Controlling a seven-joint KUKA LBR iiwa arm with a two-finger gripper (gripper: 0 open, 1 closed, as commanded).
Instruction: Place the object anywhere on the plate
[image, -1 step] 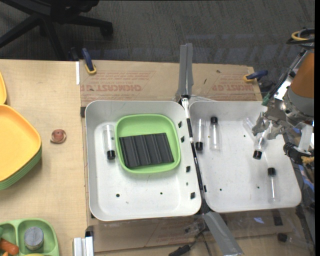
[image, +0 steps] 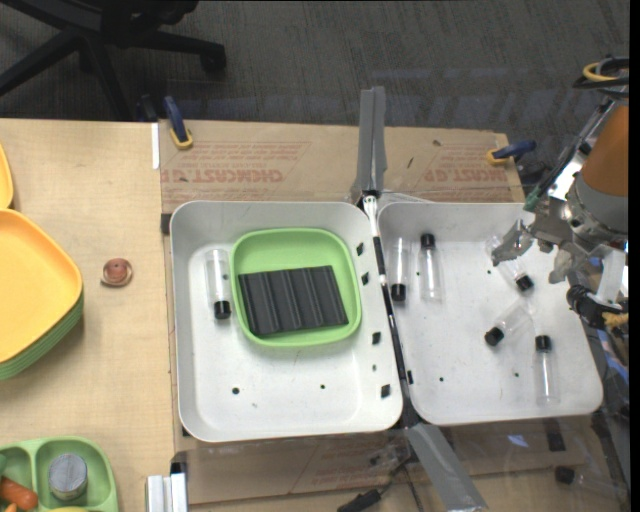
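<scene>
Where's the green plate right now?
The green plate sits in the left white bin, toward its far side, with a dark ridged block on it. A clear vial lies just to its left.

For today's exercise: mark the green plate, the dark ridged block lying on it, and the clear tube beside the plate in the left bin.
green plate (image: 292, 246): camera view, its far rim.
dark ridged block (image: 296, 299): camera view, its middle.
clear tube (image: 218, 283): camera view, its body, above the black cap.
</scene>
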